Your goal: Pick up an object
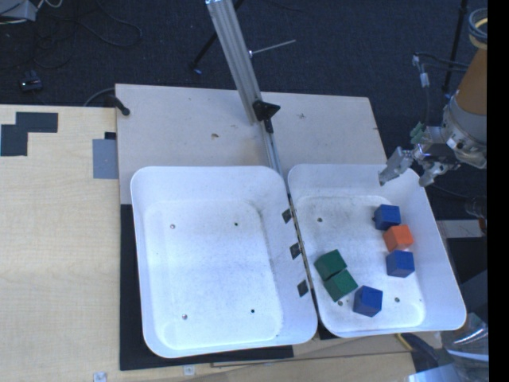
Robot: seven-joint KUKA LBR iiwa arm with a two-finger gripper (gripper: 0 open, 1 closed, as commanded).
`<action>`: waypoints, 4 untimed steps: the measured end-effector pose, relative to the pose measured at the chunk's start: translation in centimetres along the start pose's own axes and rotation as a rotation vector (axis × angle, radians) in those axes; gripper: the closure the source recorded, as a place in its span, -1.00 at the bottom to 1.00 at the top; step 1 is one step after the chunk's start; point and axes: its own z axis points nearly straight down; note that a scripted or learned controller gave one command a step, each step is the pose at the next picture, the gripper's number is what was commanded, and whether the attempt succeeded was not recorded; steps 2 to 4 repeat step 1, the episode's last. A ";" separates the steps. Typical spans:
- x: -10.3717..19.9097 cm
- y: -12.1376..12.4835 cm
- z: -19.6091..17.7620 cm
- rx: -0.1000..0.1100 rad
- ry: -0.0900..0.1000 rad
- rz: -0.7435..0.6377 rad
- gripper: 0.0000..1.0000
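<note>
pincer [407,168]: we see it hanging over the right bin's [445,313] far right corner, fingers spread, nothing in them
blocks: all in the right bin; three blue, [387,216] [400,263] [367,300], one orange [398,236], two green touching [330,263] [342,283]
left bin [159,183]: beside it on the bench

Two white bins [159,189], three blue blocks [387,216], two green blocks [330,263], one orange block [398,236]

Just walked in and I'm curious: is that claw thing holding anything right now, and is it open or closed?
Gripper: open, holding nothing, poised over the far right rim of the right bin.
</note>
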 end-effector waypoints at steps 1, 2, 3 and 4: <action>-2.2 0.3 10.1 0.007 0.002 0.007 -1.00; -2.2 0.3 10.1 0.007 0.002 0.007 -1.00; -2.2 0.3 10.1 0.007 0.002 0.007 -1.00; -2.2 0.3 10.1 0.007 0.002 0.007 -1.00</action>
